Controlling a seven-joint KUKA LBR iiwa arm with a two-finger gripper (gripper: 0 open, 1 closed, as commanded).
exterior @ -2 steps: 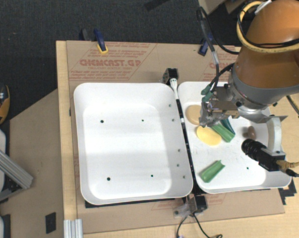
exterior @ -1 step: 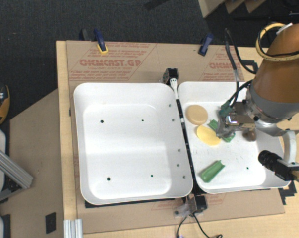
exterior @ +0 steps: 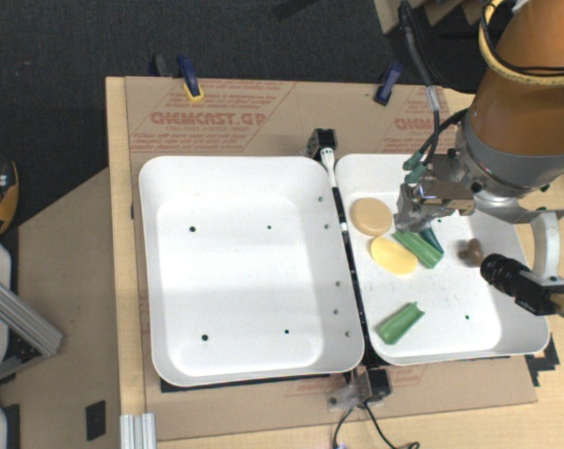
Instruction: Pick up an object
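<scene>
Two white bins sit side by side on a cardboard-covered desk point(exterior: 225, 110). The left bin point(exterior: 155, 251) and the right bin point(exterior: 469, 340) meet along a shared edge. All loose things lie in the right bin.

The gripper point(exterior: 413, 219) hangs low over the middle of the right bin, a bit toward its far edge. It is at the end of the grey arm point(exterior: 520, 148) with the orange band, which comes in over the bin's right edge. Seen from above, it cannot be told whether the gripper is clenched or released.

At the gripper's tip, on its near side, lies a green block point(exterior: 415, 249), slanted, with a teal piece point(exterior: 434, 243) against its right side. A yellow oval point(exterior: 393, 256) touches the green block on the side toward the shared edge. A tan disc point(exterior: 370, 216) lies just beside the gripper, between it and the shared edge, close to the oval's far end. Disc and oval crowd the gripper on that side.

A small brown lump point(exterior: 471, 251) sits apart, toward the right edge. A second green block point(exterior: 399, 323) lies tilted near the bin's near edge, well apart from the cluster.

A blue clamp point(exterior: 190, 78) grips the desk's far edge toward the left corner, and another clamp point(exterior: 389, 80) sits further right on that edge. A black clip point(exterior: 321, 143) sits at the far end of the shared edge.
</scene>
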